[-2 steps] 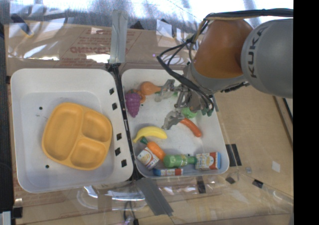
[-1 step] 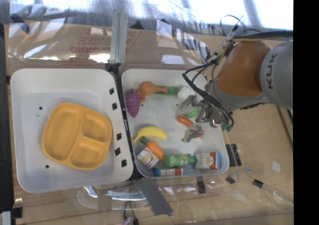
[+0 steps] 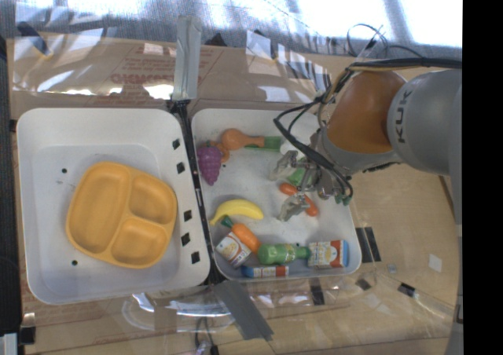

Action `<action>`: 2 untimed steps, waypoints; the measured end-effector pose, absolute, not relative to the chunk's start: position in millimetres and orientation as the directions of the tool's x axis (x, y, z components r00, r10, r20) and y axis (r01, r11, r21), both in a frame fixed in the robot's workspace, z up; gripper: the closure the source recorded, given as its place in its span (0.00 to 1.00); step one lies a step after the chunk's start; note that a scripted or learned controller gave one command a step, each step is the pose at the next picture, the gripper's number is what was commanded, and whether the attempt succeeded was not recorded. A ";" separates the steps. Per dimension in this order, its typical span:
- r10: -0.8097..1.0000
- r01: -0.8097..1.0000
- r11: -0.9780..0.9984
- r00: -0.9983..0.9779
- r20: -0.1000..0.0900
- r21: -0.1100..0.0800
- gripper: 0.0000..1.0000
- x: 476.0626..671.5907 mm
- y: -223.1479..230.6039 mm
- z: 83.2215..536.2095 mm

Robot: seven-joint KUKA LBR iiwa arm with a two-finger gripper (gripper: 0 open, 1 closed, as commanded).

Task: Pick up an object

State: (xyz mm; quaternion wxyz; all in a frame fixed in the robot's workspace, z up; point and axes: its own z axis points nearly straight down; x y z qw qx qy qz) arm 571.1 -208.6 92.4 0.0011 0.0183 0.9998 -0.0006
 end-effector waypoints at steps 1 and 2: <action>0.029 0.029 1.000 -1.000 -0.009 -0.003 1.00 574.3 -206.9 105.6; -0.320 -0.320 0.947 -0.947 -0.005 -0.003 1.00 595.3 -203.9 158.1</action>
